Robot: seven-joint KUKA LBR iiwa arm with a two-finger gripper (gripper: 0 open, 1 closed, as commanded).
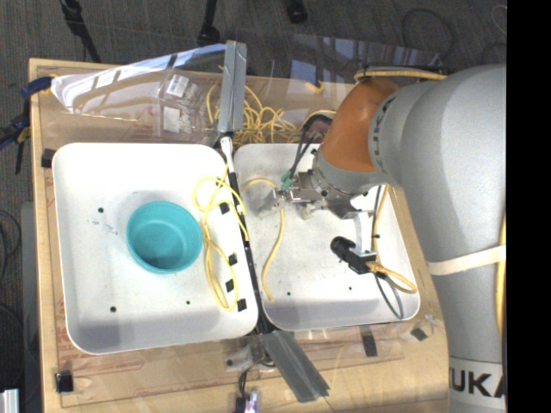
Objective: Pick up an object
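Observation:
A teal bowl (164, 236) sits upright in the left bin (86, 317), a little left of its middle. My gripper (280, 194) is low over the upper left part of the right bin (318, 312), near its white floor. The grey wrist and orange band (353, 127) hide most of the gripper. No object shows at its tip. The bowl lies well to the left of the gripper, across the divider between the bins.
A thin yellow cable (274, 248) loops over the divider and trails down the right bin's floor. More yellow cable (258, 119) is tangled behind the bins, beside a clear plastic sheet (172, 89). The arm's grey body (456, 170) covers the right bin's right side.

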